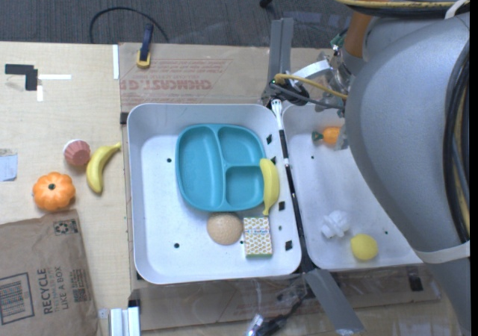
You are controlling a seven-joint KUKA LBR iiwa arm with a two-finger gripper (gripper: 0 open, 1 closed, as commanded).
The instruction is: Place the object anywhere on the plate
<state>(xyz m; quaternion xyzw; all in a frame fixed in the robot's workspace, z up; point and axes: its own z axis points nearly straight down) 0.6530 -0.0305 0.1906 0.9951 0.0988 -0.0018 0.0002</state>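
Observation:
A teal divided plate (216, 163) lies in the left white bin (149, 200). A yellow banana (269, 185) rests against the plate's right rim. Just in front of the plate sit a tan round ball (223, 228) and a small patterned box (258, 237). In the right bin (314, 245) a small orange object (329, 135) lies at the far end, with a white crumpled piece (335, 224) and a yellow lemon (364, 246) toward the front. My gripper (337, 107) hangs over the right bin's far end, close to the orange object and mostly hidden by the grey arm (418, 118).
Outside the bins on the left bench lie a second banana (99, 166), a small pumpkin (54, 191) and a pink cupcake-like item (76, 152). A metal divider (287, 178) runs between the bins. Cables (299, 89) hang near the wrist.

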